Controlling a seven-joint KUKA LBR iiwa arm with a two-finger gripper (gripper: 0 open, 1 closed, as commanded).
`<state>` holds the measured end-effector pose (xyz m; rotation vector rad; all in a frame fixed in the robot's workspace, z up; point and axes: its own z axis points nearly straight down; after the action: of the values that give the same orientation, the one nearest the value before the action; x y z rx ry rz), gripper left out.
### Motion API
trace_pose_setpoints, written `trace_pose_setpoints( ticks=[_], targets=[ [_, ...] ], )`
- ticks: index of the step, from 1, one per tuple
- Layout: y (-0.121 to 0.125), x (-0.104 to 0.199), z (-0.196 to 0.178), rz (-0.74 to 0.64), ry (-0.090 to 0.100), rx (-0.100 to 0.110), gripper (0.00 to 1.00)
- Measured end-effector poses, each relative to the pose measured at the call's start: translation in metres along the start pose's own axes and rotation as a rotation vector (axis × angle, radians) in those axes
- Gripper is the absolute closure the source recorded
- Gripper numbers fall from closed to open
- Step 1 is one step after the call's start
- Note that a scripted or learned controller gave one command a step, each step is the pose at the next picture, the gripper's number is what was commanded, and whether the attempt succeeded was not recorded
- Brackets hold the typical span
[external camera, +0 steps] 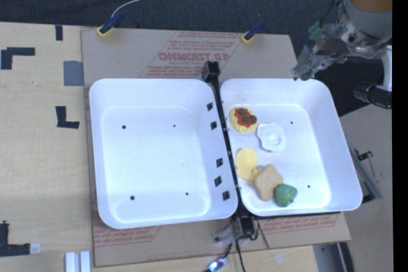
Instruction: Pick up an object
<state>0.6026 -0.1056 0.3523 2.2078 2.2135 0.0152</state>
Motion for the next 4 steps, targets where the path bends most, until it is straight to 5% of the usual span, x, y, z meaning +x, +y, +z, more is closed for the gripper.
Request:
trace_pose_setpoints(
  ticks=[1,2,3,4],
  targets=[
    [-0.022,0.061,0.106,-0.002,0.006,0.028,1.00],
    [0.038,0.112,0.023,-0.006,0.005,0.008,1.00],
    [0.010,0.171,0.134,-0.003,0.005,0.030,1.00],
    [0.064,0.196,0.171,-0.001,0.003,0.018,1.00]
  ],
)
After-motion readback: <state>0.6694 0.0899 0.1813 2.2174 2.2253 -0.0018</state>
